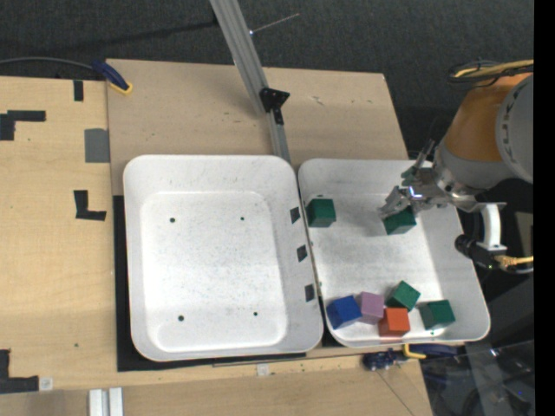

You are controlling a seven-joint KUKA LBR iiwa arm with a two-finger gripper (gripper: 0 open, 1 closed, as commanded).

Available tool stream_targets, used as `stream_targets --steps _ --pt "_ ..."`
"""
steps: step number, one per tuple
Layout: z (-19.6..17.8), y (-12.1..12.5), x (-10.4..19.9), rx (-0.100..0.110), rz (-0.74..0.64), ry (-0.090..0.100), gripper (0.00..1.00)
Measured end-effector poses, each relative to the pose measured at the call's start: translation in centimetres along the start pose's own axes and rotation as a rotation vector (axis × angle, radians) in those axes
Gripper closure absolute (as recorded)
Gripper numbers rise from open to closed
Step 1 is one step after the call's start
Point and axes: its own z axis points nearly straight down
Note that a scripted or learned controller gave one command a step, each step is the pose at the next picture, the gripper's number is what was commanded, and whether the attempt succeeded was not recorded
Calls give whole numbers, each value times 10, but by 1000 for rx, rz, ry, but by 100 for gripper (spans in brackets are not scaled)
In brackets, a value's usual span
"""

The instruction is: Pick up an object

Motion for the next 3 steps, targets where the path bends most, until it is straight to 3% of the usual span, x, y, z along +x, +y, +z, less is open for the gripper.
stream_targets --steps 2,3 --pt "-64 3 -4 1 -1 0 100" --pt "-63 0 42 4 -5 2 100"
